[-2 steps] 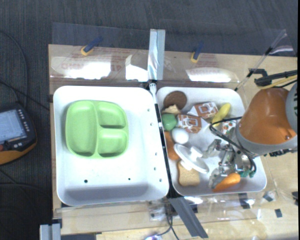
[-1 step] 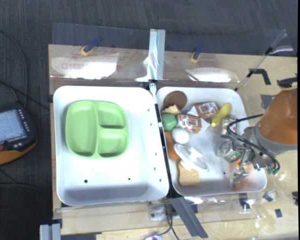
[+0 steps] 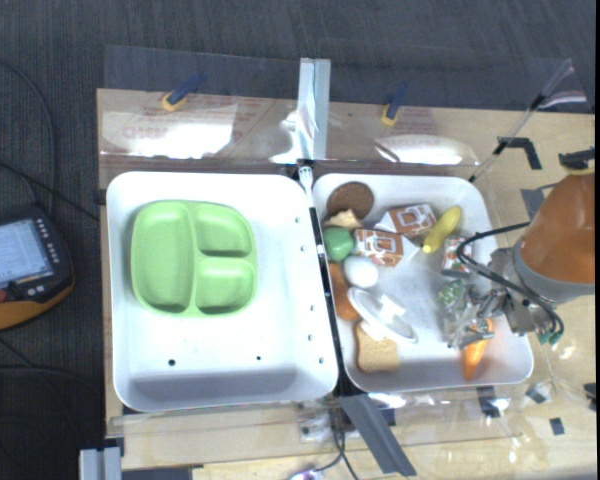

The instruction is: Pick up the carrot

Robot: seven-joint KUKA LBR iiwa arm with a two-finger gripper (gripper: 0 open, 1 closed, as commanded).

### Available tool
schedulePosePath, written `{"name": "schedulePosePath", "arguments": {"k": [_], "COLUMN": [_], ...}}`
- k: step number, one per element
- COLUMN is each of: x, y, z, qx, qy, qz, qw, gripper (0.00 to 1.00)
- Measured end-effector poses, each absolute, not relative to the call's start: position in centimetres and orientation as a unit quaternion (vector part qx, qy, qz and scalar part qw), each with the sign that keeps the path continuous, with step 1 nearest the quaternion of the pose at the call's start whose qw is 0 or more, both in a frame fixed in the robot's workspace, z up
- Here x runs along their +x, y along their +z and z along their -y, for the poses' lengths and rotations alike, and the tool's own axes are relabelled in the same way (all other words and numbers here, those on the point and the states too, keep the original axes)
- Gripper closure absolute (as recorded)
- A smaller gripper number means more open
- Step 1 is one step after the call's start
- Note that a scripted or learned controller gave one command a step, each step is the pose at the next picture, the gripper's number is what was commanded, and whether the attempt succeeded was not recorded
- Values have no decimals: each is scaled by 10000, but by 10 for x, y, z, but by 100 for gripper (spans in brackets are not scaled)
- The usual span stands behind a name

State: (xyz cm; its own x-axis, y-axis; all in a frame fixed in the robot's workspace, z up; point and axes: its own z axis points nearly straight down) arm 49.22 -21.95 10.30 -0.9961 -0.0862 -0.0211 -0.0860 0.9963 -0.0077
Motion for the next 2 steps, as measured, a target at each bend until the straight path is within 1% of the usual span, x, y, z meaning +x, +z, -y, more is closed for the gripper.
{"name": "schedulePosePath", "arguments": {"k": [1, 2], "x": [495, 504], "y": [93, 134], "z": [220, 177], "qx": [-1882, -2494], "qy": [-16, -1], "qz": [-9821, -9684], "qw": [67, 24], "gripper": [100, 100]}}
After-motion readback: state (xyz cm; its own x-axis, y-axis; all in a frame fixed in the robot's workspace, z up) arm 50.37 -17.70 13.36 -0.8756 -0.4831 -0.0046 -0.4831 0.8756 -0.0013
